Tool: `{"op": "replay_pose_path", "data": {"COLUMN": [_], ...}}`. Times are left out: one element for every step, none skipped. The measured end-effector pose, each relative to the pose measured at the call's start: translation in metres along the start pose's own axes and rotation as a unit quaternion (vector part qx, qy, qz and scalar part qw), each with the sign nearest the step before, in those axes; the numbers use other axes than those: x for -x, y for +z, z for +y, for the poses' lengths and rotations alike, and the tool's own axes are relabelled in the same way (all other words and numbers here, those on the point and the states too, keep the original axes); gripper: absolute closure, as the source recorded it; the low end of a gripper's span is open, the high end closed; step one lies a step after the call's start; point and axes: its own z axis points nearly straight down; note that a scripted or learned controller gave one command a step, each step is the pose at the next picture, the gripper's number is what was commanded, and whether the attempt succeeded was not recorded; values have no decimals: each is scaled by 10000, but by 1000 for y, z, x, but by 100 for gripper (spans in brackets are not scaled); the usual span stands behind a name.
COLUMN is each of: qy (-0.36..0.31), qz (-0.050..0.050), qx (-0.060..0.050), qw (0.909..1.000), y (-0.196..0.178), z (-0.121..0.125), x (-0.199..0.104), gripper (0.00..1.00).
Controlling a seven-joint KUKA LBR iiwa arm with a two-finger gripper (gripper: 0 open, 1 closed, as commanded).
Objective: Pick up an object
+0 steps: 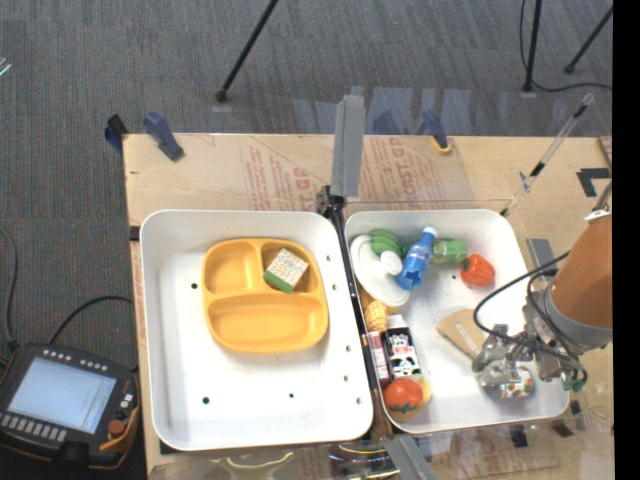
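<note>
Speckled ball (513, 383), small and probably light, sits in the right bin's (500, 223) near right corner, directly under the gripper (515, 363). Finger state cannot be told. Rounded sides look slippery; a centred grasp across its middle seems safest.

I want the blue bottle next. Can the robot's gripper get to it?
Probably yes. The blue bottle lies on top of the other things in the right bin, uncovered, and the gripper is low in that same bin.
</note>
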Motion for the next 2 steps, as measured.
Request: {"op": "replay_pose_path", "data": {"qy": [2514, 2554], "qz": [18, 18], "qx": [-3, -16], "qw": [9679, 9668], "y": [9, 10], "z": [-2, 32], "x": [-1, -5], "gripper": [100, 100]}}
